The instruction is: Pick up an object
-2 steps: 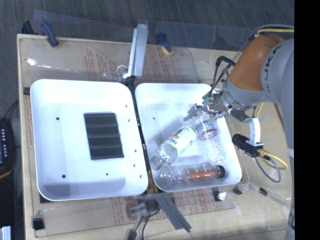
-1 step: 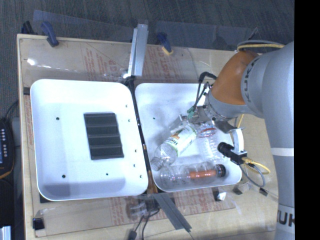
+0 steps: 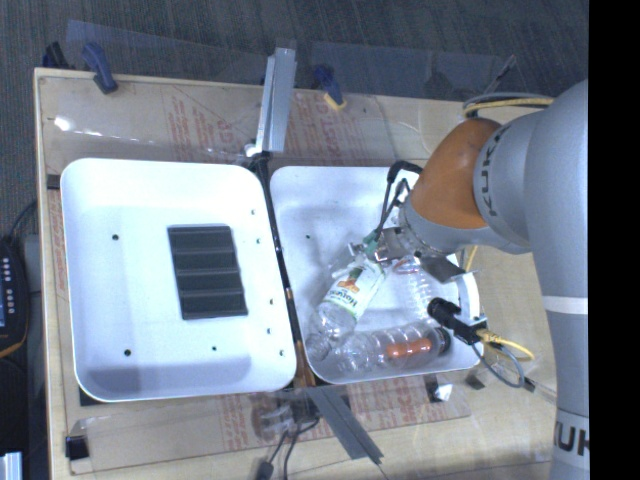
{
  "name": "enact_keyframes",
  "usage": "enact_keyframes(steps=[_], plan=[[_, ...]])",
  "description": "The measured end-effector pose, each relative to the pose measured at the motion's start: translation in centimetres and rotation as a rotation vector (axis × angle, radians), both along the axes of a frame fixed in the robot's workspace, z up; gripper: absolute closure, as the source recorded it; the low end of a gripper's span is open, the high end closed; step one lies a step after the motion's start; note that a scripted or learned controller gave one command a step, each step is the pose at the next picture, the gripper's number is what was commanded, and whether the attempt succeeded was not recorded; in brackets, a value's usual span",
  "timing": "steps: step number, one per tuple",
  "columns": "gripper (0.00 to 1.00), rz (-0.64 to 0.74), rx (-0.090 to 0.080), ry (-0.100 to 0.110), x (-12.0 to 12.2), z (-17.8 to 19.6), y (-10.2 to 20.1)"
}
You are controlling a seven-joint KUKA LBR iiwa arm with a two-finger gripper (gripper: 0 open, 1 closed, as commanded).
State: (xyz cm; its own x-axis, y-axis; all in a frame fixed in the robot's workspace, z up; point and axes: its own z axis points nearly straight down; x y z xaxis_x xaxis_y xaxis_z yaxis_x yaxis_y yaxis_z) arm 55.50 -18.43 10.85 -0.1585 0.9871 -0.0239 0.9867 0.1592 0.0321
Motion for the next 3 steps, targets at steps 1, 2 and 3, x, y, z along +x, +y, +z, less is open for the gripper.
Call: enact_keyframes(steps=[1, 2, 3], plan=[[0.00, 0.069, 0.014, 0.018, -1.1, -0.9, 6.1], [0.00, 0.123, 0.007, 0.010, -5.9, -0.7, 2.5], [1.00, 0.130, 0.011, 0.021, -6.2, -0.2, 2.7]])
